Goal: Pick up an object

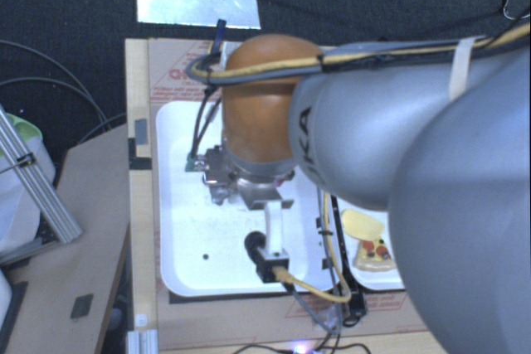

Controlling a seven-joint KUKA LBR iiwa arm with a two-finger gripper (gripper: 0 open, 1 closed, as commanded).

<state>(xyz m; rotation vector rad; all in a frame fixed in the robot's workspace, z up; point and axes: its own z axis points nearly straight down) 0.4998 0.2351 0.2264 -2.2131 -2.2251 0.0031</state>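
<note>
Single fixed camera mounted above the bench, looking down at a slant. The left white bin sits near centre frame. The right bin lies at lower right, largely covered by the grey arm, which enters from the right, close to the lens.

grey arm in from the right, orange-banded wrist downward, hand low beneath it

Bin under the claw: white plastic, smooth, slightly glossy.
Band above the claw: orange, glossy.
Arm shell: grey, smooth, satin.
Board beyond the bin: matt cardboard.
</note>
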